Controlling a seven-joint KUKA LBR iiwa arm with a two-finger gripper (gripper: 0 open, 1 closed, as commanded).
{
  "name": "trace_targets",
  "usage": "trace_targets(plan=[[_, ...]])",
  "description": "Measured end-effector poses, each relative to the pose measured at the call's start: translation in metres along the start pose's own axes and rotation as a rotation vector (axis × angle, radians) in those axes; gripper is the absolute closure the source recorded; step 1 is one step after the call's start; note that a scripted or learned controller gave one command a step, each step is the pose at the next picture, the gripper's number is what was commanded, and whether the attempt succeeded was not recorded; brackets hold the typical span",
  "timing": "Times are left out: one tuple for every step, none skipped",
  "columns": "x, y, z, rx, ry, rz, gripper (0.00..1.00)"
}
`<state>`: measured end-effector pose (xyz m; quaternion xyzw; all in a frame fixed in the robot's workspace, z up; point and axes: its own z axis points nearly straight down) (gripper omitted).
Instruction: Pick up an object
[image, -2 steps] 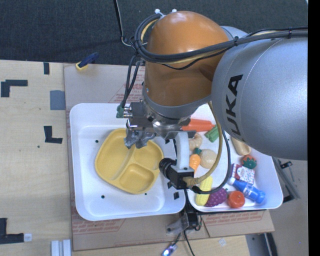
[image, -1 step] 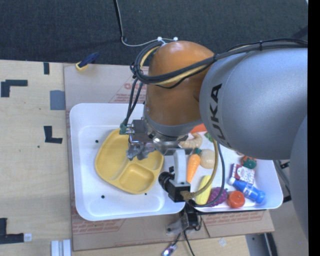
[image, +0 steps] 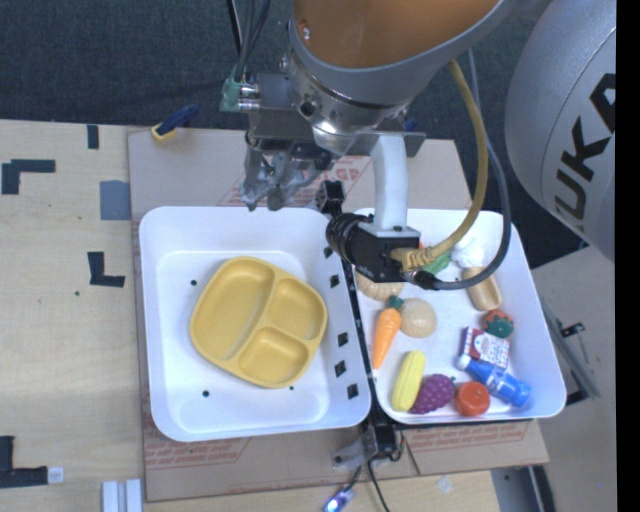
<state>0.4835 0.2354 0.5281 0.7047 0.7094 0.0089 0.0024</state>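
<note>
My gripper (image: 272, 196) hangs high over the back edge of the left bin (image: 160, 300), its fingers pointing down with nothing visible between them. A yellow divided plate (image: 258, 321) lies in the left bin, in front of the gripper. In the right bin (image: 545, 345) lie a toy carrot (image: 385, 334), a beige egg-like ball (image: 418, 319), a corn cob (image: 408, 379), purple grapes (image: 435, 392), a small red and white carton (image: 486, 350), a blue bottle with an orange cap (image: 492, 388), a strawberry (image: 497, 324) and a tan bread piece (image: 484, 293).
The grey and orange arm fills the upper right and hides the back of the right bin. The divider between the two bins (image: 350, 330) runs front to back. A blue and yellow clamp (image: 173, 122) rests on the bench behind the left bin.
</note>
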Motion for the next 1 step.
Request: trace_targets(plan=[[-0.0944,-0.0035,0.1198,0.030,-0.016,0.015,1.00]])
